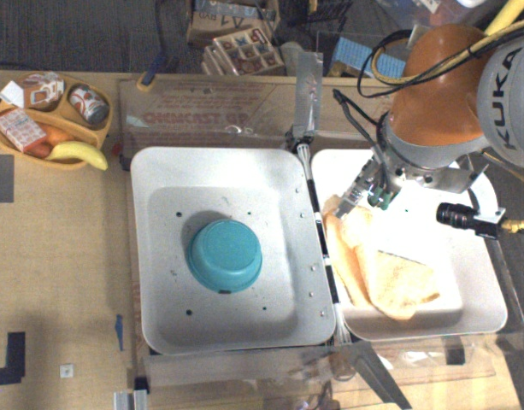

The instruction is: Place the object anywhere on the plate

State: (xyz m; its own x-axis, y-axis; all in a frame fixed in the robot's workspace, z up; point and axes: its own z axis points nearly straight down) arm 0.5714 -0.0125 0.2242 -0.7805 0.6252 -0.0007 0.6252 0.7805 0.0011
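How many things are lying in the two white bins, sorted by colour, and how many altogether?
Teal: 1, the upturned bowl in the left bin.
Yellow-orange: 1, the flat floppy piece in the right bin, just below the gripper.
Total: 2.

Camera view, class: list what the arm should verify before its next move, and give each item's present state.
1. The teal plate lies in the left bin with nothing on it: ok.
2. The yellow object lies flat in the right bin: ok.
3. The gripper hangs over the object's upper left end: ok.
4. Object gripped: cannot tell.
5. Object on plate: not ok.
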